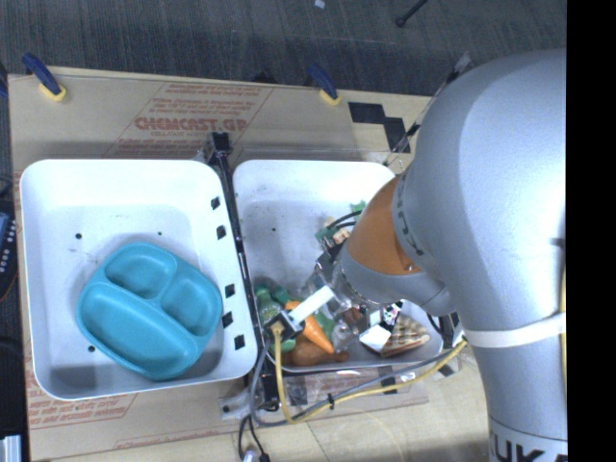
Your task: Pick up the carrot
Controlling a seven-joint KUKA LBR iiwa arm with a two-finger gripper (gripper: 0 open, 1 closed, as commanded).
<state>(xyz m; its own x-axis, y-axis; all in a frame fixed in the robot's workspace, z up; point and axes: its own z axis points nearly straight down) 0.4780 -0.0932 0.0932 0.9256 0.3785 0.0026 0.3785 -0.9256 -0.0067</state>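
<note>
One carrot (pixel 314 335) at arm (pixel 481 210) tip, right bin (pixel 279 200)

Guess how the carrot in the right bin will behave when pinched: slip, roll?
Probably stiff: the carrot looks like a smooth moulded toy, so it may slip. Its tapered shape could let it roll. It lies packed among other pieces in the right bin, so neighbours may shift.

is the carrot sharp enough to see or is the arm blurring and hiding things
Camera view: the carrot shows as a small orange wedge, soft but readable, among shaded clutter at the right bin's near end; the arm looms large and slightly blurred, covering that bin's right side; the left bin is evenly lit, with soft shadow around the tray.
</note>
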